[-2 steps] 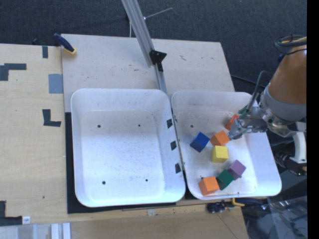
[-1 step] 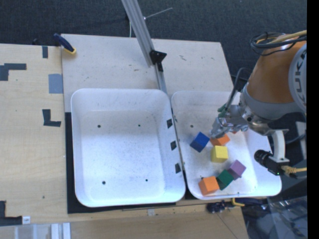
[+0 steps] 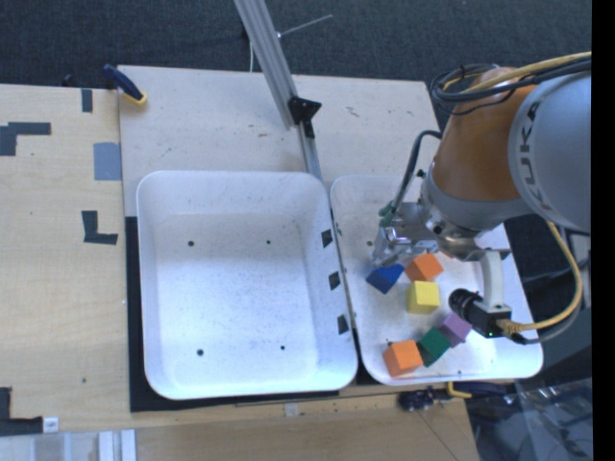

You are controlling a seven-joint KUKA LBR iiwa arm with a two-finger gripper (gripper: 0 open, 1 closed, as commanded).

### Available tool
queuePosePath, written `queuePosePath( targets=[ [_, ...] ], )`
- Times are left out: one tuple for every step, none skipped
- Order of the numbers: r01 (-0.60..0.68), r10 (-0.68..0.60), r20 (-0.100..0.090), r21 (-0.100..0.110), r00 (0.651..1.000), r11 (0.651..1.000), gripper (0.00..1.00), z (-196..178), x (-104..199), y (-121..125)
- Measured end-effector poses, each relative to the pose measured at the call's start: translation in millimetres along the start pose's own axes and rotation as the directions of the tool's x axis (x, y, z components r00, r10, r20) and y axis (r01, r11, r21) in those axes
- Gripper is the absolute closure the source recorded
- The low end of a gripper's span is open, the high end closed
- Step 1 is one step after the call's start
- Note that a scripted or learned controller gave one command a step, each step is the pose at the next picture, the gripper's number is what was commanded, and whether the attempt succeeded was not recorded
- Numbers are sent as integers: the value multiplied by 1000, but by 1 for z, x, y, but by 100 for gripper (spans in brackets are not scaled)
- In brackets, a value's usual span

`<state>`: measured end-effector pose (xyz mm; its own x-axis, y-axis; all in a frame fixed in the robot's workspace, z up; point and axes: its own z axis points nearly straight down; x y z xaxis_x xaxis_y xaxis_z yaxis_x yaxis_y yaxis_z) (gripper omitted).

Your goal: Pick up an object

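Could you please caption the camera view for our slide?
KUKA arm's gripper poised above a blue block among colored blocks in the right bin.

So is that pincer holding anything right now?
Pincer: cannot be told; it's low over the right bin, beside the blue block.

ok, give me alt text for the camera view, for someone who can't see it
A grey and orange robot arm reaches from the right into the right bin, its pincer low beside a blue block. Around it lie two orange blocks, one near the pincer and one at the front, plus yellow, green and purple blocks. The left bin sits alongside.
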<state>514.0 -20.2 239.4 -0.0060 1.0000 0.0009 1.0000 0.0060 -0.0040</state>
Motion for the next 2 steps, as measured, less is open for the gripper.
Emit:
queuePosePath(
  targets=[
    [0,0,0,-1,1000,1000,100,3,47,1],
    [2,-2,-1,-3,1000,1000,100,-4,104,14]
  ],
)
